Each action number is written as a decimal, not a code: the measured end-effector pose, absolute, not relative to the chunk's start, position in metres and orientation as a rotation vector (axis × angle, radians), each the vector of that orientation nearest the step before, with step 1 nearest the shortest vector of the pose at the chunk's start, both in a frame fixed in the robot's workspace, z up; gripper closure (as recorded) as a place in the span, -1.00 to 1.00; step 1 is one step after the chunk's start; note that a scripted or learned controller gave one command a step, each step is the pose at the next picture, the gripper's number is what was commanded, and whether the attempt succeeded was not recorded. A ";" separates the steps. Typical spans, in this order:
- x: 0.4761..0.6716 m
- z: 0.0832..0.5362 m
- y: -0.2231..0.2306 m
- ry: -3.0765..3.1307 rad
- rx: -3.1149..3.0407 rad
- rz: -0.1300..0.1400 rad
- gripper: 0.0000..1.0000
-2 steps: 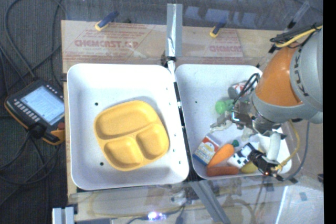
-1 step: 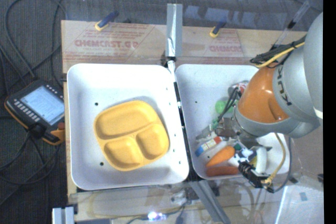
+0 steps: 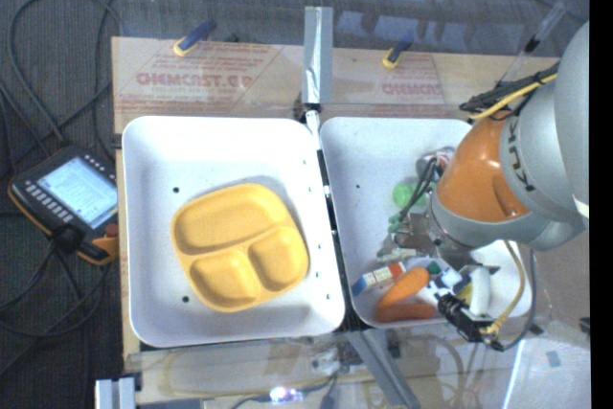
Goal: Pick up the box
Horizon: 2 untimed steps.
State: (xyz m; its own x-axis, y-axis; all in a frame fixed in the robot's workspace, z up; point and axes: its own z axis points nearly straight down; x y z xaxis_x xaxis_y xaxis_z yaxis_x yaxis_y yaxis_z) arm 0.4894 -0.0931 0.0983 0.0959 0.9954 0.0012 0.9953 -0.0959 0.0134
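Note:
The arm's orange and grey wrist hangs low over the right bin (image 3: pixel 356 170). My gripper (image 3: pixel 410 242) points down into the bin's front half, mostly hidden by the wrist. Just in front of it lies a small white box-like item with red and blue ends (image 3: pixel 375 281). An orange carrot-shaped toy (image 3: pixel 402 287) lies beside that item on its right. A green object (image 3: pixel 406 194) peeks out from behind the wrist. The arm covers whatever else is in the bin.
The left bin (image 3: pixel 153 158) holds a yellow compartment tray (image 3: pixel 239 246) at its middle. A metal post (image 3: pixel 316 53) rises behind the seam between the bins. A teach pendant (image 3: pixel 67 196) rests on the floor to the left.

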 end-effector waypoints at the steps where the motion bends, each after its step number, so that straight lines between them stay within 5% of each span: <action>1: 0.489 0.098 -0.093 2.106 2.319 0.015 -1.00; 2: 0.488 0.105 -0.092 2.112 2.322 0.009 1.00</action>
